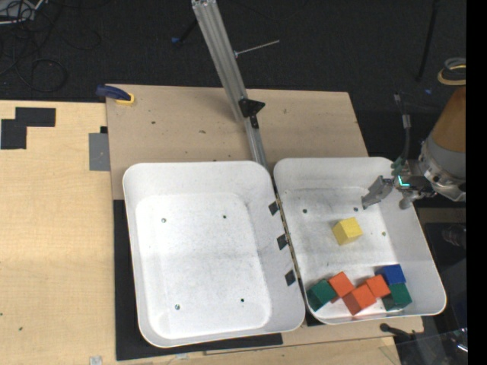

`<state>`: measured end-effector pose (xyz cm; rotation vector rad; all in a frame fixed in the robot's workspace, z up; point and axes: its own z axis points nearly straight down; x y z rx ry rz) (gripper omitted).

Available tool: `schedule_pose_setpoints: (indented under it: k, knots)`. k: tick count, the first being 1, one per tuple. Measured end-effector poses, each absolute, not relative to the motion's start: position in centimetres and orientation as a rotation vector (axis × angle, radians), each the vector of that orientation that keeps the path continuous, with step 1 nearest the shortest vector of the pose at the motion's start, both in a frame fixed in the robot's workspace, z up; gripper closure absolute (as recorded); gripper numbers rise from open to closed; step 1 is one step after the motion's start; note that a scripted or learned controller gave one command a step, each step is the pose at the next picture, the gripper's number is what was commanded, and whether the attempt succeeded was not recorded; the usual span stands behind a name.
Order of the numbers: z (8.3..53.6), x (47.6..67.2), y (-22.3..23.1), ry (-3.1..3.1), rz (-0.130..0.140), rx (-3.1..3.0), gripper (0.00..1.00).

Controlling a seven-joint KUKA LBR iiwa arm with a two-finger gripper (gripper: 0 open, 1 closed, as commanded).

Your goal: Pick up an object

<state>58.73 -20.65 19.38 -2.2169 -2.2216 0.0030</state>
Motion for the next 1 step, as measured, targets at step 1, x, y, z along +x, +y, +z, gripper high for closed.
schedule_pose_setpoints:
  k: [1]
  knots:
    - [13.25, 58.53, -19.74, -2.22, 0.006, -2.212, 0.0]
